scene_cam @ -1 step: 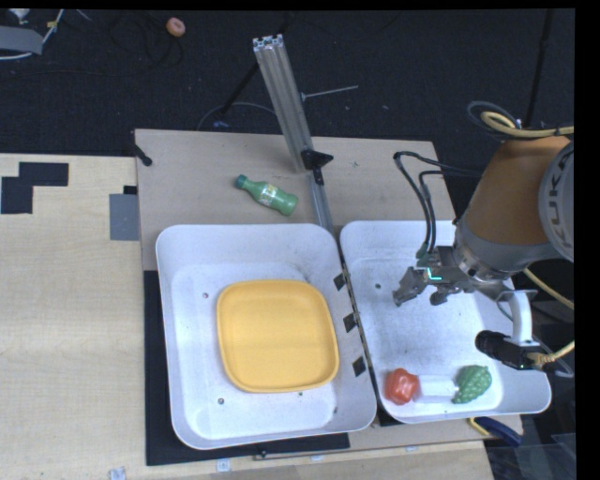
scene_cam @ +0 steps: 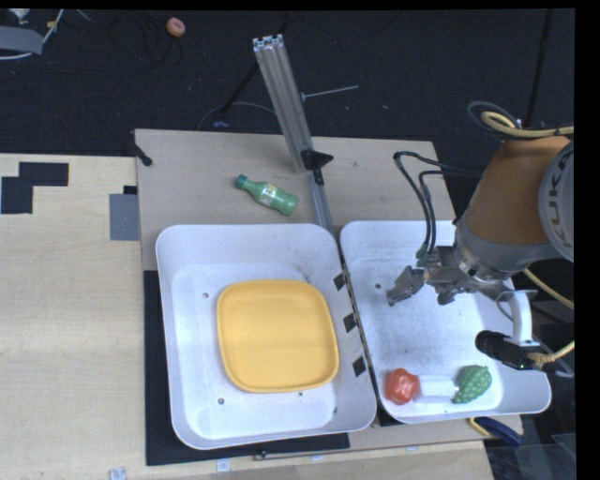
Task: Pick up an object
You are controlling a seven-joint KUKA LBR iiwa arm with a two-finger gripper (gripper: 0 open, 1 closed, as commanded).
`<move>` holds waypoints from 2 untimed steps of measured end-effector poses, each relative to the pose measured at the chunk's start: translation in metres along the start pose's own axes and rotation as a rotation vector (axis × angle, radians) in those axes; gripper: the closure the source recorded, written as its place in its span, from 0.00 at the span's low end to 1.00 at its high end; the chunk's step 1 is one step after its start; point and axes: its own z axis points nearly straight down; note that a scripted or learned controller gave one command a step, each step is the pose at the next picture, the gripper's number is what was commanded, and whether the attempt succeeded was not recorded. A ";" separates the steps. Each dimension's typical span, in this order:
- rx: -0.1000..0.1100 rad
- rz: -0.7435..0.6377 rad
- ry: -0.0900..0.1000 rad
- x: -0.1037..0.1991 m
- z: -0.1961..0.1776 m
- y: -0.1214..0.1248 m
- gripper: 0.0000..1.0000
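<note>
below the gripper (scene_cam: 424, 289), red tomato (scene_cam: 401, 385)

The right bin (scene_cam: 441, 246) is taken as the landmark. Its far right wall and rim are covered by the arm (scene_cam: 520, 202), whose upper body is cut off at the right edge of the view. Over the bin's middle, the gripper (scene_cam: 427, 286) is seen as a dark, blurred shape, and the stance of its parts cannot be made out. At the bin's near right corner, the rim is partly hidden by a black fitting (scene_cam: 506, 350). Left of the bin, the far edge of the yellow plate (scene_cam: 277, 335) appears softly blurred. A small orange thing (scene_cam: 175, 26) far beyond the bin is too small to be identified.
</note>
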 end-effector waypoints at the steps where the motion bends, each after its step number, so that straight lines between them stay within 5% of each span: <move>1: 0.004 0.000 0.000 -0.001 0.043 -0.005 0.00; 2: 0.002 0.000 0.000 0.000 0.105 -0.008 0.00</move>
